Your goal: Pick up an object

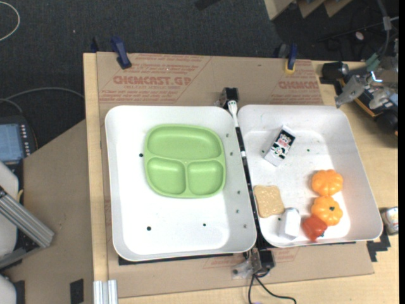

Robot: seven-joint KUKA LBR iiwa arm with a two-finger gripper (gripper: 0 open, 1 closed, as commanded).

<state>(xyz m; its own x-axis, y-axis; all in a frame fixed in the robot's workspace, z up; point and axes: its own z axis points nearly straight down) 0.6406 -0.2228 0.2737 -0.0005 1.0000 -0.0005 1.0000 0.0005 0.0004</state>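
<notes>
Pre-grasp step: end effector (345, 90) parked up by the bin's far corner, grip state can't tell; nxt descend to card (280, 146) below-left.

Robotics lab or test bench, not home. Two white bins (126, 233) side by side on brown board (190, 75) printed "CHEMCAST", board fixed with blue clamps (120, 52). Cables (266, 290) trail from bench front; more wire loops on dark carpet (63, 18) at left. Aluminium rail (25, 223) at lower left. Bin contents look like test props: green divided tray (185, 160), toy pumpkins (327, 182), toy bread slice (269, 200).
</notes>
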